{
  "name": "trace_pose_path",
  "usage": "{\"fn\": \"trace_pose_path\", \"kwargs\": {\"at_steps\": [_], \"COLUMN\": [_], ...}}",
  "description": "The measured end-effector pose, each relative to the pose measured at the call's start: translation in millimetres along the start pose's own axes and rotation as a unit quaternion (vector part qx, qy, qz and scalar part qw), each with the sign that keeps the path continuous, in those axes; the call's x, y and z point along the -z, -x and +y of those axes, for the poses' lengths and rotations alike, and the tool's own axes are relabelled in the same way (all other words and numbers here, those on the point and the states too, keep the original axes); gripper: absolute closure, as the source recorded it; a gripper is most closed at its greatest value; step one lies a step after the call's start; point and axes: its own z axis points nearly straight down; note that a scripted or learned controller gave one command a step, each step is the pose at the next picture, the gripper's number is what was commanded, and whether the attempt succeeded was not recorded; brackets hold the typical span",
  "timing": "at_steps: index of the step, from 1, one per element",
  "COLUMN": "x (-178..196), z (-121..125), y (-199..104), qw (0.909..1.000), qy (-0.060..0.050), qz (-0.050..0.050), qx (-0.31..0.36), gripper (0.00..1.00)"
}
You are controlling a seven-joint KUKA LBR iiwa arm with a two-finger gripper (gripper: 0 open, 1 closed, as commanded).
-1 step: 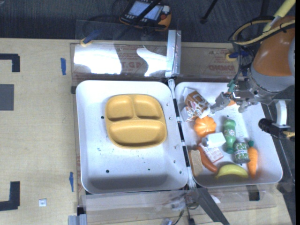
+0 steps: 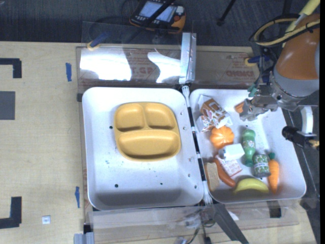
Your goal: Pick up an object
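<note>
pale desk (image 2: 35, 136): claw (image 2: 252, 110), grip state unclear, should drop squarely over one toy in the right bin (image 2: 292, 151).

Fixed overhead camera, slanted down, both bins (image 2: 96, 151)

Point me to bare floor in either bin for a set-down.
Left bin: bare strip between yellow tray and near wall, plus margins either side. Right bin: open patch along the right wall, under the pincer. Crowded around pumpkin, bottle, banana.
</note>
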Motion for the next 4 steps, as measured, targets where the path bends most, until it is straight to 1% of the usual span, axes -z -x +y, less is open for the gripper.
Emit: {"fn": "trace_pose_path", "kwargs": {"at_steps": [1,2,3,4], "x": [0,-116,-106,-121], "z": [0,-5,-4,-7], "y": [0,6,7,57], "qw": [1.0,0.9999,0.9999,0.9982], "qy": [0.0,0.0,0.001,0.003], "qz": [0.0,0.0,-0.001,-0.002], "qx": [0.0,0.014,0.012,0.059], "gripper": [0.0,0.0,1.0,1.0]}}
